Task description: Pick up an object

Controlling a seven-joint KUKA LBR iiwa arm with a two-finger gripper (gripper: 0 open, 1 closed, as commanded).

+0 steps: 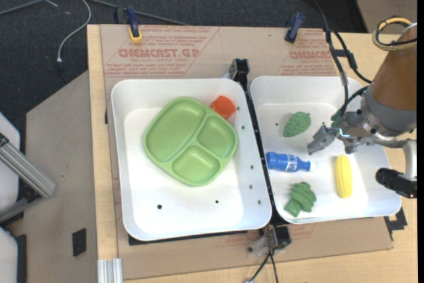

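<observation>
In the right bin point(318, 86), the yellow corn point(343, 175) lies at about five o'clock from the gripper point(322, 140). It is probably light, stiff, slick plastic (likely to roll), best pinched across its narrow middle. Whether the jaws are parted, I cannot tell.

Two white bins point(132, 209). Light green tray point(191, 141), orange thing point(224, 105) beside it. Green toy point(297, 124), second green toy point(301, 199), blue bottle point(285, 162) with white label, yellow corn point(343, 175). Worktop point(199, 43) tan cardboard, red print. Arm point(397, 86) orange band, grey wrist.
</observation>
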